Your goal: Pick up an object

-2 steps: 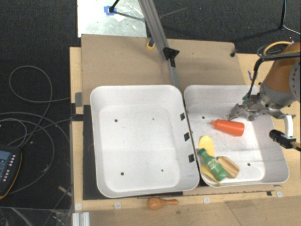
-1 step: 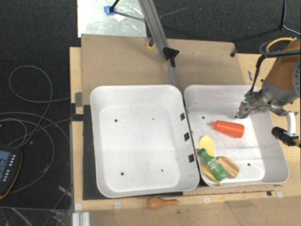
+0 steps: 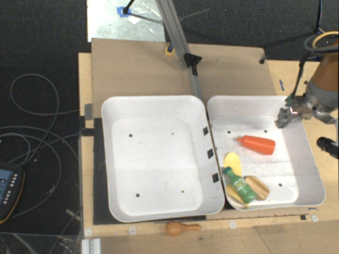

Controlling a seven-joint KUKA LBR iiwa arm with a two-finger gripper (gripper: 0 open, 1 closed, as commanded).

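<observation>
I've got the gripper (image 3: 284,118) hanging at the right bin's (image 3: 304,136) far right, jaws' state I can't tell, so the orange bottle (image 3: 258,144) (nearest pick, lying clear of the near-left clutter) stays reachable.

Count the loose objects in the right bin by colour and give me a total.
Orange: 1, the orange ketchup-style bottle
Yellow: 1, the yellow banana-shaped toy
Green: 1, the green plastic bottle
Tan: 1, the tan hot-dog bun toy
Total: 4
</observation>
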